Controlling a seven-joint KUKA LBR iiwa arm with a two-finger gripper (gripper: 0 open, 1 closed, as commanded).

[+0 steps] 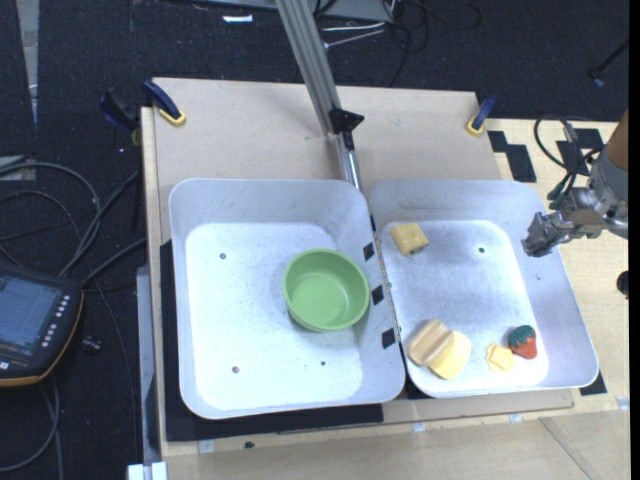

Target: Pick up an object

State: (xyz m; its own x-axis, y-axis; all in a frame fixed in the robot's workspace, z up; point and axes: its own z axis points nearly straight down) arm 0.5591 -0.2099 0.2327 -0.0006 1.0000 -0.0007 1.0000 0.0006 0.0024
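Gripper (541,236) hovers over the right bin's (570,318) far right rim, fingers' spread impossible to read from here. Below lie a tan block (408,237), a yellow-and-tan lump (440,348), a small yellow piece (500,358) and a strawberry toy (523,342). Green bowl (325,289) sits in the left bin (200,268).

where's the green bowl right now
The green bowl sits in the left bin, towards its right side near the divide between the two bins, upright and apart from the yellow pieces in the right bin.
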